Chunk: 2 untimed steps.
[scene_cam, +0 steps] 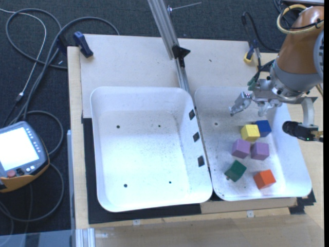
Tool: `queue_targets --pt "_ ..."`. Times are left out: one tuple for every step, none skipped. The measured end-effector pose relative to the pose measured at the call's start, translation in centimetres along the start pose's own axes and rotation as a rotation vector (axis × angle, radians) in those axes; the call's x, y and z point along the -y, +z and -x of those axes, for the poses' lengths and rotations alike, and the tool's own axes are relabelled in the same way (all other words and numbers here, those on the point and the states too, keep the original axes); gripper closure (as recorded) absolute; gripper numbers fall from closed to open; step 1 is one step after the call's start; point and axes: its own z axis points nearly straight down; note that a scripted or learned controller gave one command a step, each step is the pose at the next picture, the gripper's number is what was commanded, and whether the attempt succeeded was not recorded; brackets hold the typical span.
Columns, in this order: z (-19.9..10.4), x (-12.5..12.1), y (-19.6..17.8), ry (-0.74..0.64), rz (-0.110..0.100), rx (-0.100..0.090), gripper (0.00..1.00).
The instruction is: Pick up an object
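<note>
Blocks [251, 132] lie tightly clustered; I judge my tool [239, 106], whose finger state I cannot tell, may nudge neighbours and grasp nothing.

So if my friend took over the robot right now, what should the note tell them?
Gripper: hovering over the upper part of the right bin, with nothing between its fingers. I can't tell if the fingers are open or shut.

Blocks, all lying in the right bin: yellow block touching the blue block just behind it; two purple blocks side by side below them; green block and orange block nearest the front rim.

Done: nothing picked up yet.

Left: lower onto a block, grip it and lift. The yellow one looks closest to the gripper.
</note>
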Motion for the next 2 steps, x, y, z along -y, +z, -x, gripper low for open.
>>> queue_targets --pt "1.9 2.3 9.0 -0.001 0.018 0.006 0.00" --pt "4.1 6.3 10.4 0.001 0.016 0.006 0.00"
